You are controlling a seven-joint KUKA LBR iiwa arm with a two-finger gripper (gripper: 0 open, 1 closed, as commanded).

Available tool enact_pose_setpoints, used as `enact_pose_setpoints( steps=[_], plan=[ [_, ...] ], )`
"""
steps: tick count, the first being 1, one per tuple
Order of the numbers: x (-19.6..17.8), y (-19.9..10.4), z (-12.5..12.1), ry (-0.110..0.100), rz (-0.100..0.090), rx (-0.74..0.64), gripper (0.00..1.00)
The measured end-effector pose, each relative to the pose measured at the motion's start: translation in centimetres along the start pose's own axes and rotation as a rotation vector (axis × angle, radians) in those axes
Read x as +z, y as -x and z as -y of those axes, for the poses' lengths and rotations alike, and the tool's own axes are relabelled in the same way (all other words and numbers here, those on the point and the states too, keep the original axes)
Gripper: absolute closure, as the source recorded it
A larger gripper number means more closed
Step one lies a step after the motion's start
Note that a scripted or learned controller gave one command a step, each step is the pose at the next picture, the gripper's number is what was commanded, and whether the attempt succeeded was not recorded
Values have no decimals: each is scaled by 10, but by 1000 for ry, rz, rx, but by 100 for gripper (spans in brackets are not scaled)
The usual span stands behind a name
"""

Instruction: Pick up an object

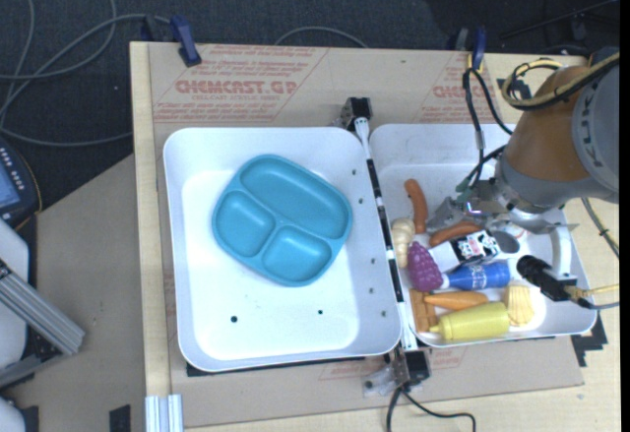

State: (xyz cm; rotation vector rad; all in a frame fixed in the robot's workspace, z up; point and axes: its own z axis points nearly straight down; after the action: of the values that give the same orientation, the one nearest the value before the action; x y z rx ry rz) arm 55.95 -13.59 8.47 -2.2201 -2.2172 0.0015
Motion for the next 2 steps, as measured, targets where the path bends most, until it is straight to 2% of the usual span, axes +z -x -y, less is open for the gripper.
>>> enact_pose_setpoints(
  steps=[1, 2],
  plan=[
    [0, -40, 41, 0, 0, -3, 0],
    [-13, 9, -35, 12, 7, -1, 0]
  ],
)
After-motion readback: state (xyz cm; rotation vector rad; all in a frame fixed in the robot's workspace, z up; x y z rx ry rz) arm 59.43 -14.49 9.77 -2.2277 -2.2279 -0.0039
